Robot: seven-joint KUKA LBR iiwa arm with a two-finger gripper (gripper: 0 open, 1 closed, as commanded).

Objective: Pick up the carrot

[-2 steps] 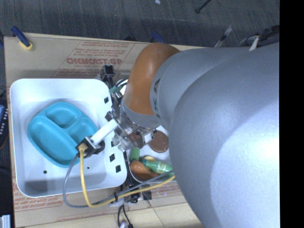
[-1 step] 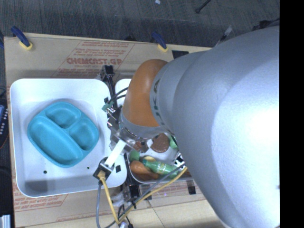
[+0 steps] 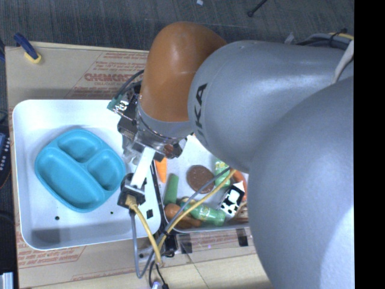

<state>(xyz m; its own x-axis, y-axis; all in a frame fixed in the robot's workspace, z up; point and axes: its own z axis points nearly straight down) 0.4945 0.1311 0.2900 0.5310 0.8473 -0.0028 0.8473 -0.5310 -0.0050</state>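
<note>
The grey arm (image 3: 271,101) with its orange band (image 3: 174,65) reaches in from the right and covers most of the right bin (image 3: 201,161). Its end effector (image 3: 155,152) hangs over that bin's left edge, close to where the two bins meet. From this angle I cannot tell whether it is wide or narrow, and nothing can be seen held in it.

The carrot (image 3: 160,171), a thin orange strip, lies in the right bin beside its left wall, just under the end effector and partly hidden by it. Just beside it on the right is a green stick-shaped piece (image 3: 171,188), and further right a brown round disc (image 3: 200,176). Toward the bin's near edge lie a green bottle-like thing (image 3: 209,213) and a black-and-white patterned piece (image 3: 231,200).

In the left bin (image 3: 24,161) a blue divided plate (image 3: 78,168) sits near the middle. The worktop (image 3: 78,71) shows brown cardboard along the far edge.
</note>
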